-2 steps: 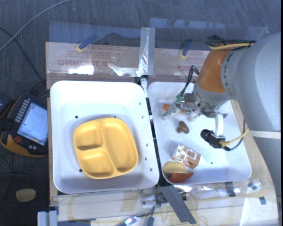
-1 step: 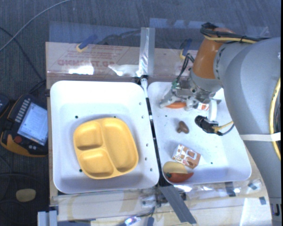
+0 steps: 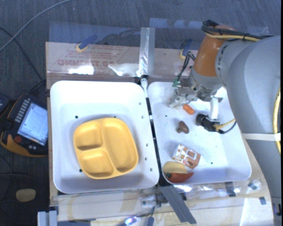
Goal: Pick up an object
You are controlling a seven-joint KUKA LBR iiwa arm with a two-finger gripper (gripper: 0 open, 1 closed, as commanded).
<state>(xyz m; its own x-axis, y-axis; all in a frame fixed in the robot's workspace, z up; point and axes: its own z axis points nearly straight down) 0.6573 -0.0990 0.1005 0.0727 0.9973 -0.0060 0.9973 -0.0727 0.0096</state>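
Note:
My gripper [image 3: 183,99] hangs low over the far part of the right bin [image 3: 236,149]. A small orange piece [image 3: 189,109] lies just in front of it, close to its tip; whether they touch is unclear. Nearer the middle of that bin rests a small brown lump [image 3: 182,126]. Toward the front lie a red-and-white patterned packet [image 3: 186,156] and, at the front wall, a red and yellow fruit [image 3: 178,172].
The left bin [image 3: 61,102] holds a yellow divided plate [image 3: 105,147]. The grey arm [image 3: 254,79] covers the right bin's far right corner. A black cable connector [image 3: 203,121] dangles beside the brown lump. A handheld pendant [image 3: 26,126] lies on the floor at left.

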